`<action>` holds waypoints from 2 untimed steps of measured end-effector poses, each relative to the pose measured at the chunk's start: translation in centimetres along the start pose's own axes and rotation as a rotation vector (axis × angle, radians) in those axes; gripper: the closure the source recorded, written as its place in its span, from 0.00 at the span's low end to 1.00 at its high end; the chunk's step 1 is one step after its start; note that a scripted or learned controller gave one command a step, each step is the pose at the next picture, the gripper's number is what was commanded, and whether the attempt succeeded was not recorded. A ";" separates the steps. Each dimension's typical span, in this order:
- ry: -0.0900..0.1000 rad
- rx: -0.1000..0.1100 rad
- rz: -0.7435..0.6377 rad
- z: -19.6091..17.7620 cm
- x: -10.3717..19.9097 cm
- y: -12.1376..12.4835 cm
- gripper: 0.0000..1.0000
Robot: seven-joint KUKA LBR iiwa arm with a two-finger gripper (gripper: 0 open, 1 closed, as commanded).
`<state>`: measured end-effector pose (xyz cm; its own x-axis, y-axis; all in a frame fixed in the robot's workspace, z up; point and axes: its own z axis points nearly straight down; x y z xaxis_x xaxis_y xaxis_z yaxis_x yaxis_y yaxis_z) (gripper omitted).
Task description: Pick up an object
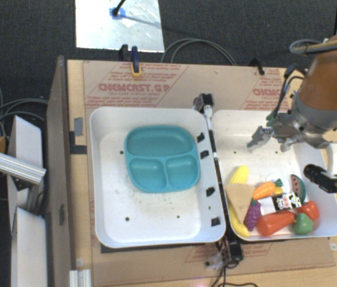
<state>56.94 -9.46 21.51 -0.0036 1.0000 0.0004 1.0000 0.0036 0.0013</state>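
Camera view puts the candidates for picking in the near right corner of the right bin [336, 220]: a heap of toy food, with an orange carrot [264, 189] on top, a purple grape bunch [252, 214] to its near left, a red-orange pepper [275, 222] nearest me, a green piece [303, 224] beside it, a watermelon slice [297, 187] at the far right of the heap and a yellow piece [239, 174] sitting a little apart on the left. I read the yellow piece as the easiest target (it has bare bin floor around most of it).

My claw [273, 137] hangs over the far half of that bin, apart from the heap and holding nothing; its fingers [258, 140] look spread, a gap showing between them. I judge the step in hand to be the approach. To do it well I would bring the claw nearer and slightly left until it is square over the yellow piece, turn the fingers so they straddle its narrow side, then descend straight and close only once both fingers are beside it. Going into the crowded heap risks pinching two toys or shoving them against the wall.

Further left, the other bin [106, 220] holds a teal divided plate [161, 158], and both bins rest on the tabletop [156, 82].
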 end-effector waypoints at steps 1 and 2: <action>0.002 0.010 0.002 9.4 0.9 -2.9 0.00; 0.000 0.002 0.003 13.2 -0.6 -3.0 0.00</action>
<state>53.96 -10.07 8.28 -0.0005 1.0000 0.0002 1.0000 0.0005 -0.0006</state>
